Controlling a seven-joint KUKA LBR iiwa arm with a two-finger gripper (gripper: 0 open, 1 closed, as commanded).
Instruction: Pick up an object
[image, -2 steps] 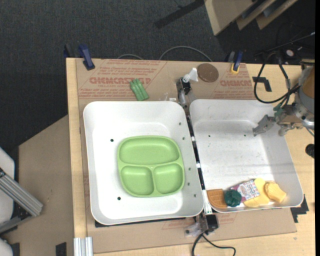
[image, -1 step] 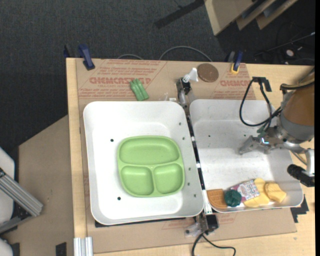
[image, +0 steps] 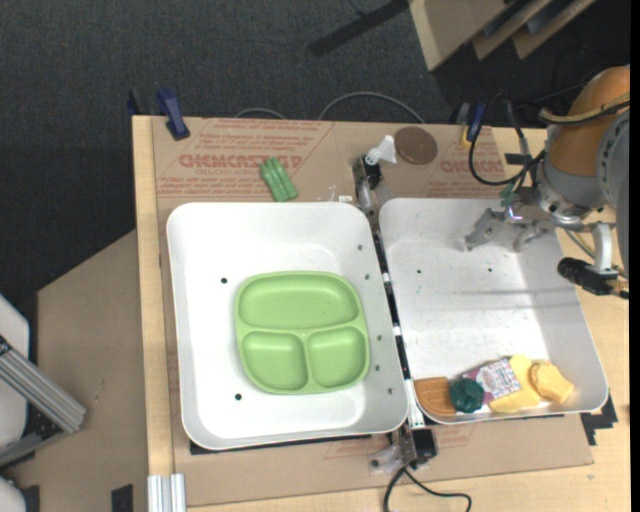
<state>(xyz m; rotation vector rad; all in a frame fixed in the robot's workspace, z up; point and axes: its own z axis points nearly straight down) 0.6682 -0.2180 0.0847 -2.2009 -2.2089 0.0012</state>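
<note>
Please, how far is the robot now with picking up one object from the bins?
Done: nothing looks picked yet. The small objects lie clustered at the near edge of the right bin, and the green tray sits in the left bin. In hand: the gripper is over the right bin's far side, apart from the cluster, with nothing visible between its fingers. Left: reach an object, grasp, lift.

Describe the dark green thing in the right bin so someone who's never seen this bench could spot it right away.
Start at the right bin of the two white ones and go to its near edge, where a small pile of objects sits. The dark green object lies toward the left of that pile, between a flat orange-brown piece and a pink-and-white packet. It is the only dark, rounded, teal-green item among yellow and orange neighbours.
</note>
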